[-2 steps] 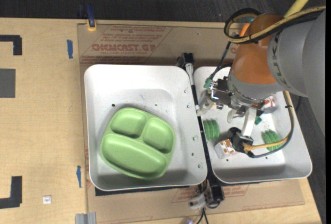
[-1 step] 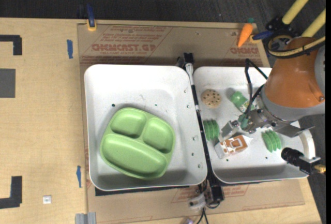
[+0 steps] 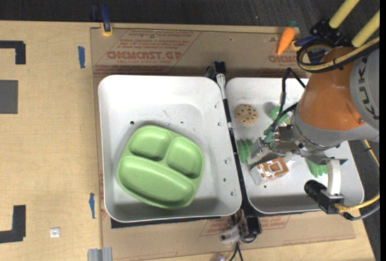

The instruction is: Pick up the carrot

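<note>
Orange with a green top, the carrot (image 3: 286, 38) is seen lying outside both bins - on the bench (image 3: 48, 133) just beyond the far edge of the right bin (image 3: 283, 194), near that bin's far right corner. It is touched by nothing and sits well apart from the gripper.

The gripper (image 3: 272, 143) is found low over the middle of the right bin, w/ the grey arm and its orange band (image 3: 325, 103) covering much of the bin's right side. Whether the gripper is spread or pressed together cannot be told; it is crowded by clutter and partly hidden under the wrist.

Beneath and around it in the right bin are noted: a small packet (image 3: 269, 170) w/ orange print, green scraps (image 3: 246, 150) by the left wall, and a round tan biscuit-like disc (image 3: 245, 113) toward the far left corner.

In the left bin (image 3: 114, 91) a green divided plate (image 3: 160, 166) is seen - approx. central, toward the near edge.
</note>
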